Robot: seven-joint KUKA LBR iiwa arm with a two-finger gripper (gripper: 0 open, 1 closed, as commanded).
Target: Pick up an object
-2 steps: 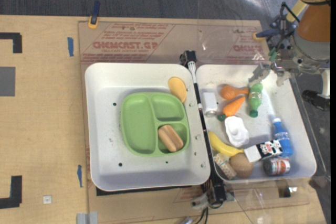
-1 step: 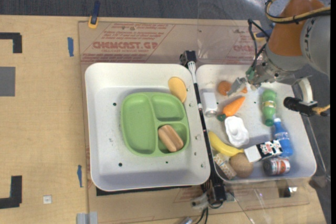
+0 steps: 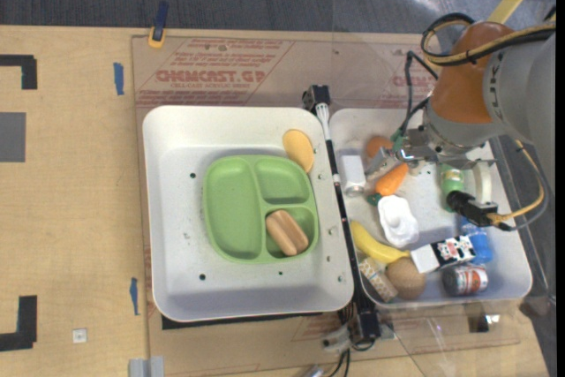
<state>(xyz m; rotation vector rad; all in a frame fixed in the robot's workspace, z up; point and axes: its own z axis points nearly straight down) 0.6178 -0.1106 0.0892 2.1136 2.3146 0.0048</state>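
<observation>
— Where is the gripper [image 3: 395,156]?

— Low in the right bin [image 3: 521,265], directly above the carrot [image 3: 391,180], about touching its upper end; whether its jaws are parted or closed cannot be told.

— And around the carrot?

— A white bottle [image 3: 396,219] just below it, a banana [image 3: 378,246] beyond, a green bottle [image 3: 452,181] to its right.

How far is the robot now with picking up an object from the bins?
Already done, it seems: a bread roll lies in the green divided plate in the left bin. In hand: the gripper is low in the right bin, at the orange carrot; a grasp cannot be confirmed. Left: gripping and lifting an object; the banana and can lie untouched.
</observation>
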